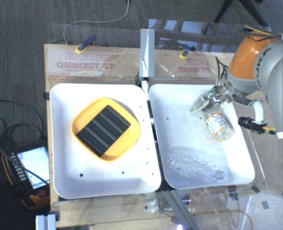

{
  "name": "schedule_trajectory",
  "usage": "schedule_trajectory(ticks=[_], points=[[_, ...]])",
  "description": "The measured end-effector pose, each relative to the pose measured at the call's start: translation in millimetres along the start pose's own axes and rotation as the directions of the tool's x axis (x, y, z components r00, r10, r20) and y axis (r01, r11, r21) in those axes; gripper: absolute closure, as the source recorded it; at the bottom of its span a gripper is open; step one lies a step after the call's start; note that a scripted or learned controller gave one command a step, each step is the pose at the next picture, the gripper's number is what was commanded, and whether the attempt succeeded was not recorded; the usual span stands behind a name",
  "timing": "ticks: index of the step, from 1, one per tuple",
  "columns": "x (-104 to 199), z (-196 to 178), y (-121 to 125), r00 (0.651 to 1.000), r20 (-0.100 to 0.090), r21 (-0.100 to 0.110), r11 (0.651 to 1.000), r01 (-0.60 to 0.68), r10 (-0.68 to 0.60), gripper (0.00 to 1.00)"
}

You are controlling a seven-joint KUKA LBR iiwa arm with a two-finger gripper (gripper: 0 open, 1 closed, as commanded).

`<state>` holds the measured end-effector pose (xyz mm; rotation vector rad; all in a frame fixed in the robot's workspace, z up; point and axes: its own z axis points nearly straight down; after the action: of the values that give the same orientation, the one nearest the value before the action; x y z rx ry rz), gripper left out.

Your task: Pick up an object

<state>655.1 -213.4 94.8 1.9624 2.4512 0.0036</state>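
Two shallow white bins sit side by side on the bench. The left white bin (60, 176) holds a rounded-square yellow plastic dish with a black ribbed insert (105, 129), lying flat a little above and left of that bin's middle, turned at an angle to the bin walls.

The right white bin (180, 133) holds a small clear plastic bottle with an orange-and-white label (218, 124), lying on its side in the upper right part of the bin, near the right wall. Lower in the same bin, toward the bottom edge of the frame, lies a crumpled clear plastic wrap or bag (194, 167), hard to make out against the white floor.

The grey arm with its orange band (247, 56) comes in from the upper right of the frame. Its two-finger gripper (206, 102) is low over the upper right part of the right bin, just above and left of the bottle's top end, pointing toward the left of the frame. The metal fingers look slightly spread, with nothing visible between them; the bottle lies just beside them, and whether it touches them cannot be told.
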Motion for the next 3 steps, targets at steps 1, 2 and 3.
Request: schedule_trajectory(ticks=[1, 2, 3], points=[[-2, 4, -15, 0.987, 0.005, -0.009, 0.987, 0.158, -0.158, 0.0], [2, 3, -45, 0.971, 0.008, -0.009, 0.971, 0.239, -0.239, 0.0], [5, -6, -42, 0.971, 0.004, -0.015, 0.971, 0.24, -0.24, 1.0]])
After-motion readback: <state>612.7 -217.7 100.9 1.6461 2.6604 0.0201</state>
